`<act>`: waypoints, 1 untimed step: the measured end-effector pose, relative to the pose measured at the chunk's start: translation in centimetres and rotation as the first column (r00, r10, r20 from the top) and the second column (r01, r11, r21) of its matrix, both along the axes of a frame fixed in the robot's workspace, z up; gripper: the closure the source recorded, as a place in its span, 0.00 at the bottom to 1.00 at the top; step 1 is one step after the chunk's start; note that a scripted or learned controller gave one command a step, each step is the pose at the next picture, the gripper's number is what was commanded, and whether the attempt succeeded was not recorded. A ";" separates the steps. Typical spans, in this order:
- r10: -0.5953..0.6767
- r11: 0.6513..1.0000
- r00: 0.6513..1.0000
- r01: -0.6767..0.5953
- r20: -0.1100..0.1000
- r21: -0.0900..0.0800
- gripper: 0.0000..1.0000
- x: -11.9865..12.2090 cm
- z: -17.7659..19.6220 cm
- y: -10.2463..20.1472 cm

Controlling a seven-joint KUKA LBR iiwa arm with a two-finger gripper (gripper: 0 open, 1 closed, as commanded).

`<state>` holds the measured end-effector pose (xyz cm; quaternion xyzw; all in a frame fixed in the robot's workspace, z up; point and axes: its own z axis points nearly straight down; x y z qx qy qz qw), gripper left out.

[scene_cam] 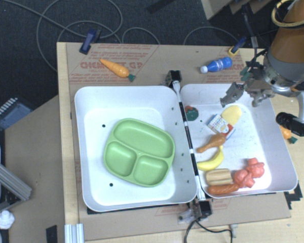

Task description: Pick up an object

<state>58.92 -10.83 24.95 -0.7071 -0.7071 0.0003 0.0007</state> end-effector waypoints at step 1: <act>-0.001 1.000 1.000 0.001 -0.002 0.000 0.00 -1.3 -7.9 -1.6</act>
